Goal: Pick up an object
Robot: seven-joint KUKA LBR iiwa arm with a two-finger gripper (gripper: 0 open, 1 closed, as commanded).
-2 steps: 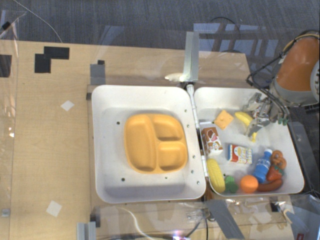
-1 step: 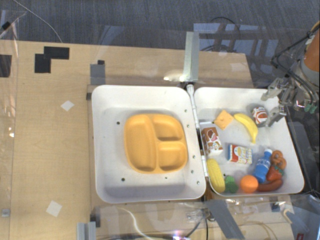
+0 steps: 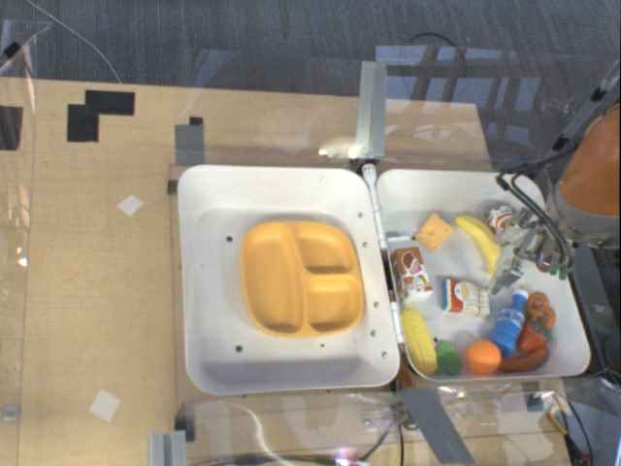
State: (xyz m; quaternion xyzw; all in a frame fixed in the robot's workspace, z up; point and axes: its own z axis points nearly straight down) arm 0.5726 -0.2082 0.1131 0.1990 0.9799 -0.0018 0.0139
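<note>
**Operator:** Report the layout, left to right.

**Technician:** You have the light wooden desk (image 3: pixel 87 289) bare on the left, apart from black tape marks. Next comes the left white shallow bin (image 3: pixel 204 357), which carries a yellow plastic divided tray (image 3: pixel 301 278) near its centre. Just beside it, the right white shallow bin (image 3: pixel 572 352) holds the loose items: a small brown-and-white carton (image 3: pixel 411 273), a yellow plastic corn cob (image 3: pixel 418 339), a green round piece (image 3: pixel 447 358), a tan cracker-shaped square (image 3: pixel 435 231), a yellow plastic banana (image 3: pixel 479 238), a white juice box lying flat (image 3: pixel 465 296), an orange ball (image 3: pixel 483 356), a blue plastic bottle (image 3: pixel 509 323) and a red pepper-like toy (image 3: pixel 532 343).

**Operator:** Where is the arm?

**Technician:** You will find the metal two-finger pincer (image 3: pixel 512 272) over the right bin, reaching in from the right. Its tips sit between the banana and the blue bottle, near the juice box's right end.

**Operator:** Has it taken anything?

**Technician:** You should treat the pick as not yet done. Every item appears to rest on the bin floor, and nothing shows between the fingers. The fingers read as slightly parted, but the tips are small and cluttered, so you cannot tell the opening with confidence.

**Operator:** What remains?

**Technician:** In my judgement, nearly all of it: you still need the closure on one item, then the lift clear of the bin.
</note>
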